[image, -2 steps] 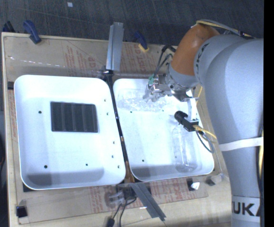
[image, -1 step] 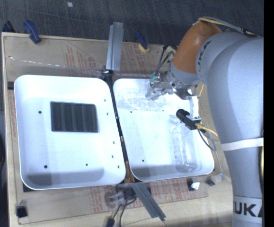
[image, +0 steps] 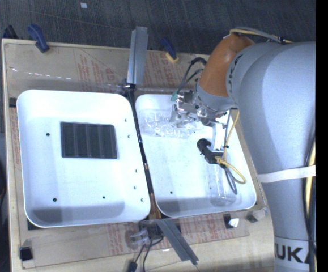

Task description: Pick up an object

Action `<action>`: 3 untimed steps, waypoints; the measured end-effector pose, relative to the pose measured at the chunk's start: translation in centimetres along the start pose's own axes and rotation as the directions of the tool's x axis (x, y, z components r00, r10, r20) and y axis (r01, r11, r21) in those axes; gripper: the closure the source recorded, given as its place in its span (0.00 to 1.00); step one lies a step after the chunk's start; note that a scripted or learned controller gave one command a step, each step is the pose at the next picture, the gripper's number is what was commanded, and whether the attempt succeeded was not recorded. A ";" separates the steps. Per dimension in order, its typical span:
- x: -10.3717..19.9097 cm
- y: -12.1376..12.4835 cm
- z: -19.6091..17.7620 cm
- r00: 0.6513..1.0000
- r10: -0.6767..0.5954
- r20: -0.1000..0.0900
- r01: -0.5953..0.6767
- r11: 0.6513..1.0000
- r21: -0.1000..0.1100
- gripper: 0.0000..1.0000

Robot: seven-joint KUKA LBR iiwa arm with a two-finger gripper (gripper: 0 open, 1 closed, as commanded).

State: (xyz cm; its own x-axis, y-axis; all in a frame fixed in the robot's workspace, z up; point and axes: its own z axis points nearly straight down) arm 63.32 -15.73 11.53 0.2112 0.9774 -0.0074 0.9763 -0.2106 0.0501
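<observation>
The arm [image: 277,123] enters from the right side of the camera view as a broad grey link. Its orange band [image: 217,67] sits above the wrist, which bends downward and toward the left. The gripper [image: 183,111] points down at the end of the wrist. Black cables [image: 193,67] loop beside the band; a yellow cable [image: 234,171] hangs below the wrist.
</observation>
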 end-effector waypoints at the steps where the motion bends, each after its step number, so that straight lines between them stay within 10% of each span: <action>1: -4.0 -0.3 -12.4 0.970 -0.241 -0.019 0.242 0.969 0.047 1.00; 2: -3.4 -2.2 -7.4 0.959 -0.284 -0.022 0.285 0.957 0.049 1.00; 3: -6.3 -3.6 -5.8 0.792 -0.609 -0.038 0.610 0.791 0.037 1.00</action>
State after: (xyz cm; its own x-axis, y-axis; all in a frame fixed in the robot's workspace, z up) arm 58.24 -21.01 17.17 -0.4292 0.9032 0.0012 0.9032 0.4292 -0.0019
